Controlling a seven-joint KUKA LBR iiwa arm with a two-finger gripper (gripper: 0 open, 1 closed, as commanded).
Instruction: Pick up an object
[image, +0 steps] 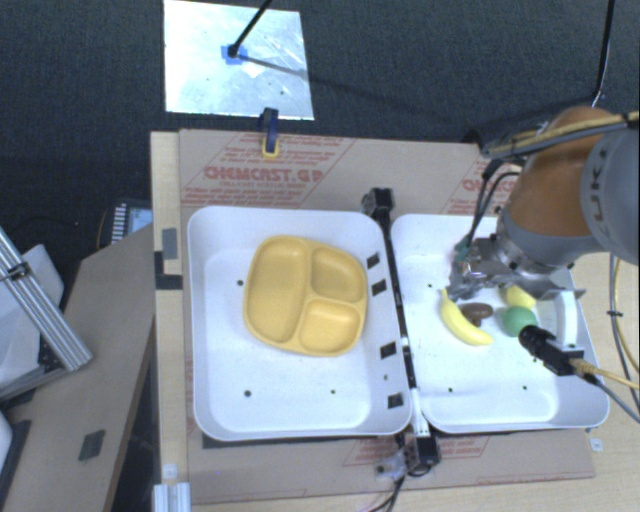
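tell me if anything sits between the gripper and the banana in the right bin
Nothing visible does. The gripper hangs just above and left of the banana; a small brown object lies against the banana's right side, with a green ball beyond.

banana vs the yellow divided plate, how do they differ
The banana is a small, slim curved piece; the yellow divided plate is far larger, broad and split into three compartments. The banana lies in the right bin beside a green object, close under the pincer; the plate sits alone in the left bin. Both are yellow and rest flat on white bin floors.
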